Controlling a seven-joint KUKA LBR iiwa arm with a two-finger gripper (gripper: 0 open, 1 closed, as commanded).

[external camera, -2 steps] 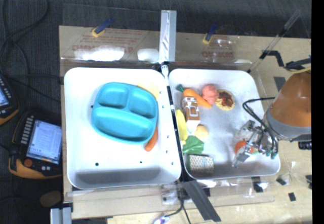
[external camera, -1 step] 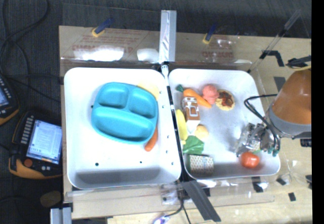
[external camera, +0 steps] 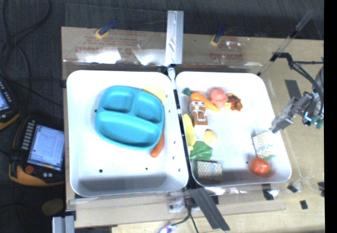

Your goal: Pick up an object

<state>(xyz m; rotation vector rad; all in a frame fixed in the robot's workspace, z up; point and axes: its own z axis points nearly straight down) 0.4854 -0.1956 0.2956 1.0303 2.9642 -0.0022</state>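
Two shallow white bins are seen side by side on the counter; the left bin carries a blue divided plate, with an orange carrot-like piece lying against the plate's edge at five o'clock and a yellow piece showing at its one o'clock edge.

The right bin holds the small objects; along its nine o'clock wall a yellow banana-like piece is laid, with a brown and white box just beside it and an orange piece above that; a pink ball and a dark reddish item are set near the twelve o'clock wall; a green leafy piece and a patterned packet lie toward seven o'clock; a pale wrapped packet and a red tomato rest toward five o'clock, close together.

The hand is found at the three o'clock rim of the right bin, reaching in from the right, its tip just above the pale wrapped packet; nothing is seen between its tips, and whether they are apart or together cannot be told.
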